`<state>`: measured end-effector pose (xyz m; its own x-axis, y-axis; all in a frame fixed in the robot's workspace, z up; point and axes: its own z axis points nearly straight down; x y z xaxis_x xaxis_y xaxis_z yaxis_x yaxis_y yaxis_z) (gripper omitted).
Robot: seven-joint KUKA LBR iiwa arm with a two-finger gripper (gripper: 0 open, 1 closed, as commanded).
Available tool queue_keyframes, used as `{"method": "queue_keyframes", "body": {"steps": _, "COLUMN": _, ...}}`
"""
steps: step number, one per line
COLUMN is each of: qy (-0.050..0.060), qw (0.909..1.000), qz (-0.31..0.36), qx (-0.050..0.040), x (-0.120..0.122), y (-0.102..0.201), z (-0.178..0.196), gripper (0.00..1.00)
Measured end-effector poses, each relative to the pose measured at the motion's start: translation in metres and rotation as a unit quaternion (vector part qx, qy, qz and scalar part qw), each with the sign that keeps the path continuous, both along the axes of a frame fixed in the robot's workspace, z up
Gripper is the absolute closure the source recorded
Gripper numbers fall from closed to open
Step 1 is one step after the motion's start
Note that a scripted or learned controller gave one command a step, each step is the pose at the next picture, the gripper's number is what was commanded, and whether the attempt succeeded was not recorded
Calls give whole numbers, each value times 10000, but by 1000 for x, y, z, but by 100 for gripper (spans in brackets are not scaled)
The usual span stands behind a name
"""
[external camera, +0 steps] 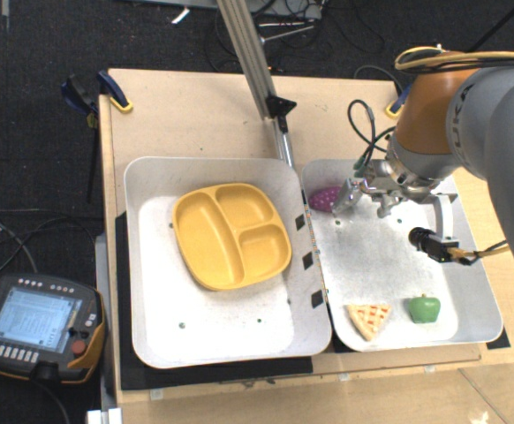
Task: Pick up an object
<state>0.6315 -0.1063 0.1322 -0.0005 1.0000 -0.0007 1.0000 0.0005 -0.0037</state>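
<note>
While pincer [350, 200] hovers, opening unclear, small purple grape bunch [322, 200] lies just beside it.

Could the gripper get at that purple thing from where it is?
Probably yes. The gripper sits just beside the purple thing in the right bin, with nothing between them, though the bin wall is close.

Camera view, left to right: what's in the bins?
Yellow divided tray → purple object → gripper → pizza slice toy → green pepper toy.
</note>
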Motion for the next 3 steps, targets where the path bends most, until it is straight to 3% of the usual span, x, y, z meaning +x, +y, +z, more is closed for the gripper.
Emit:
{"method": "queue_keyframes", "body": {"steps": 1, "qy": -1, "qw": 10000, "qz": 0, "qx": 1, "x": -1, "y": 1, "z": -39, "gripper": 0}}
{"method": "queue_keyframes", "body": {"steps": 2, "qy": -26, "qw": 10000, "qz": -2, "qx": -1, "x": 1, "y": 1, "z": -26, "gripper": 100}}
{"method": "queue_keyframes", "body": {"steps": 3, "qy": -52, "qw": 10000, "qz": 9, "qx": 0, "x": 2, "y": 5, "z": 37, "gripper": 100}}
